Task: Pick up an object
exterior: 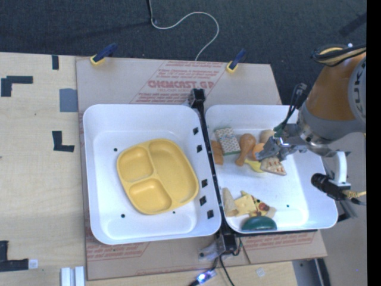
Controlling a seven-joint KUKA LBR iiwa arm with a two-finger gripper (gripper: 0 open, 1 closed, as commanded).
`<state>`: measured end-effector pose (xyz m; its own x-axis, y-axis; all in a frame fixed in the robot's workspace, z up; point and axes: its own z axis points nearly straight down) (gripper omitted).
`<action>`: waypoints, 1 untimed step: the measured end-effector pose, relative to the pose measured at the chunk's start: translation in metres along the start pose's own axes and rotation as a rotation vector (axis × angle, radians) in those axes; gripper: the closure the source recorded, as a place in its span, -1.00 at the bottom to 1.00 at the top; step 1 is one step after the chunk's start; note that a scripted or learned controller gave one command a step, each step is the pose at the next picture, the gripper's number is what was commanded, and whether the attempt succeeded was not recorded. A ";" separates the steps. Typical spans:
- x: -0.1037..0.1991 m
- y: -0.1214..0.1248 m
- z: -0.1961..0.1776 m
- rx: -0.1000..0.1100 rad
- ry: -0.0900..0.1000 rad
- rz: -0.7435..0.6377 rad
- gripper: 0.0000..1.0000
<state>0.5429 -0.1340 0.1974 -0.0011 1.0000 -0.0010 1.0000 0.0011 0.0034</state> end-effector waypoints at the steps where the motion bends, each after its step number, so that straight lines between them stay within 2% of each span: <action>1: 0.000 0.001 -0.029 0.002 0.001 -0.001 1.00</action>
